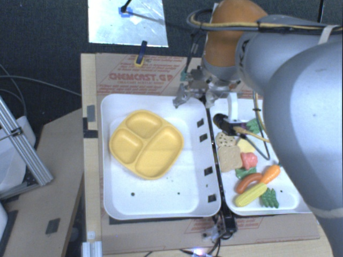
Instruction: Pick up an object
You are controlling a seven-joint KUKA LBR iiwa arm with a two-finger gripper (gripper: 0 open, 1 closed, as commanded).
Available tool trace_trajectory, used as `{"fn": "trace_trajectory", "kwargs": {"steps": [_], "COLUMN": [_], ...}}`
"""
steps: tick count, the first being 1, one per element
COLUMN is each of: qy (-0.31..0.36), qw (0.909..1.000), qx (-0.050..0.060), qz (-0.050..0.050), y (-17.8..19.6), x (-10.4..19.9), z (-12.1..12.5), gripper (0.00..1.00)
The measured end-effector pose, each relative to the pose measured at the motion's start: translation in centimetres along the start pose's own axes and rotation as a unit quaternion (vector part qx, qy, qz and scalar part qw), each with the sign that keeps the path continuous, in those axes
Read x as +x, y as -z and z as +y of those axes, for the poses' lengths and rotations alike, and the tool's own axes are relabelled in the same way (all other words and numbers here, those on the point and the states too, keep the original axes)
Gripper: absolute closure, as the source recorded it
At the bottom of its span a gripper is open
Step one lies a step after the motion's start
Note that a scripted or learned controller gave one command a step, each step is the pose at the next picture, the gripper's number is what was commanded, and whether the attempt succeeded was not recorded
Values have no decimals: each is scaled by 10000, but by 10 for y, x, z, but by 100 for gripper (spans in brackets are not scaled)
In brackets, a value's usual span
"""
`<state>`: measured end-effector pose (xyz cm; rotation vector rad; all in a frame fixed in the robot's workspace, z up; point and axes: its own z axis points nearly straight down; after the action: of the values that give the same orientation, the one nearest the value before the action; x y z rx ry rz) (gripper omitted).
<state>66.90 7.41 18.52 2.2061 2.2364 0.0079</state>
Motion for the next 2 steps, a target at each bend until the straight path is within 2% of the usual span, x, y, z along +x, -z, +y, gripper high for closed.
{"fn": "trace_trajectory", "kwargs": {"steps": [1, 2], "qy": [-39, -39], "qw": [10000, 10000], "qx": [-5, -24], "qz": [2, 24], "y": [-105, -89], "x": [42, 42], "z": [-20, -17], "gripper": [0, 100]}}
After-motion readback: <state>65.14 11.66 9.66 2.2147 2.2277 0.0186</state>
